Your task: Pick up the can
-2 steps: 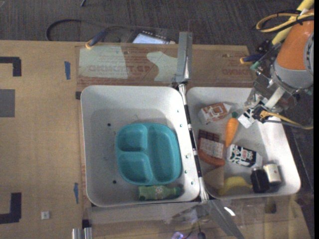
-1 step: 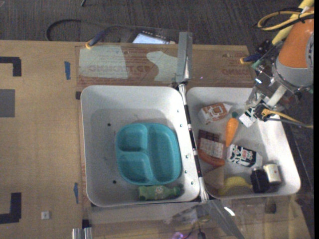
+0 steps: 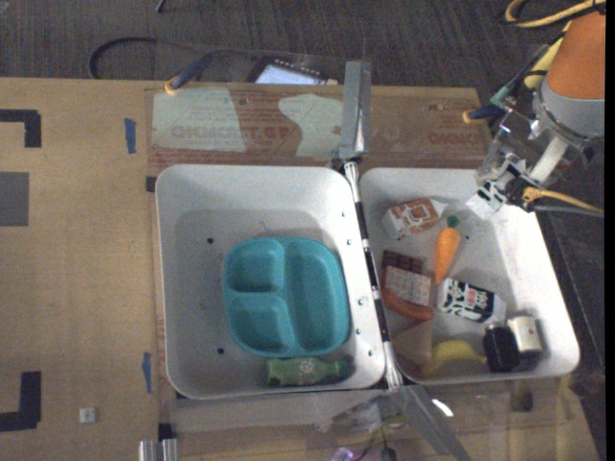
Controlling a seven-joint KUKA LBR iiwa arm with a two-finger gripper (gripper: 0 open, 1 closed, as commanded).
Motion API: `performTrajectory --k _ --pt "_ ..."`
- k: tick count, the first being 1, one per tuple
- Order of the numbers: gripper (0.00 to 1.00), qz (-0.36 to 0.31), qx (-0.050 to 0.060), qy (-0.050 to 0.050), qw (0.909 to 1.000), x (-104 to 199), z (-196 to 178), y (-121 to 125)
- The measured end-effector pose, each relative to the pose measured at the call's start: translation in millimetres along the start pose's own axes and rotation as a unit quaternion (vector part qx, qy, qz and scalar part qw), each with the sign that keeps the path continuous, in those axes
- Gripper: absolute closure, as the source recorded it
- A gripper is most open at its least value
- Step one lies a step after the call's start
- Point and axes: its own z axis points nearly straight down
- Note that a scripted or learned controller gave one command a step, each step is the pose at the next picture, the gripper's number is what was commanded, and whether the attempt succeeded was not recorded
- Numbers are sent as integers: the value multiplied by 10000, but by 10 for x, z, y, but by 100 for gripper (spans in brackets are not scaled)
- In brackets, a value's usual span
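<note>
Dark carpet floor (image 3: 404, 17) with black cables (image 3: 120, 51) lies behind the cardboard-topped bench (image 3: 77, 257).

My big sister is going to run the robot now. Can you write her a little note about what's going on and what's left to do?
Gripper: above the far right corner of the right bin, nothing in it; whether its fingers are open is hard to tell.
Can: lying on its side in the right bin's near right corner, beside the banana.
Done: nothing yet; the can is untouched.
Left: move toward the near corner, lower over the can, grip it, lift.
</note>
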Motion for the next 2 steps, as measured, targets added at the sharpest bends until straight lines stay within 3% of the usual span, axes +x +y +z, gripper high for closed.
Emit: performTrajectory --k 1,2 --pt "100 1513 23 -12 9885 -629 89 -38" --pt "100 1508 41 -30 9885 -627 20 -31"
